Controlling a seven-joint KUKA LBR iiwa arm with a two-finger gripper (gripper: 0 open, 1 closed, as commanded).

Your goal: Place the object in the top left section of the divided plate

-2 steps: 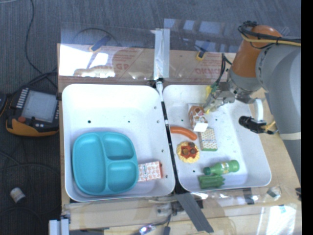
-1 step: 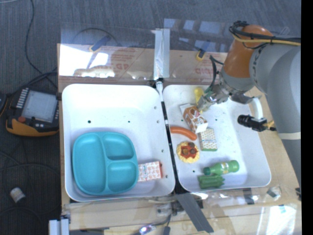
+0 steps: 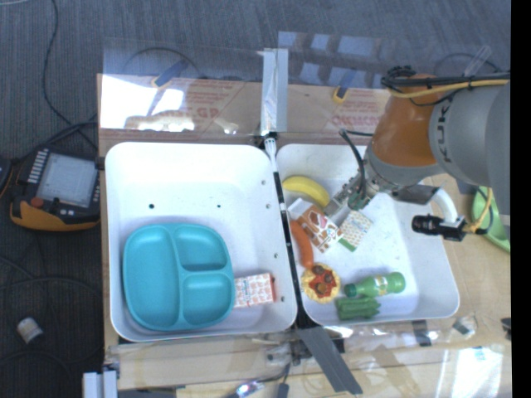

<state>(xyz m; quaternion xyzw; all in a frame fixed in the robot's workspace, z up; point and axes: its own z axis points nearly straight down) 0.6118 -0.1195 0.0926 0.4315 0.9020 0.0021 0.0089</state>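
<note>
A teal divided plate (image 3: pixel 162 276) lies in the front of the left bin (image 3: pixel 191 181), with nothing in its three sections. A small pink-and-white carton (image 3: pixel 254 289) lies flat just right of the plate, touching its rim. My gripper (image 3: pixel 348 197) is low in the right bin (image 3: pixel 431 255), right of a yellow banana (image 3: pixel 305 190). It hangs just above a red-and-white packet (image 3: pixel 322 227) and a green-and-white packet (image 3: pixel 355 230). I see nothing held in it.
The right bin also holds an orange carrot (image 3: pixel 301 243) along its left wall, a pizza slice (image 3: pixel 320 282), a green bottle (image 3: pixel 375 286) and a dark green item (image 3: pixel 358 308) at the front. The grey divider wall (image 3: pixel 282 222) separates the bins.
</note>
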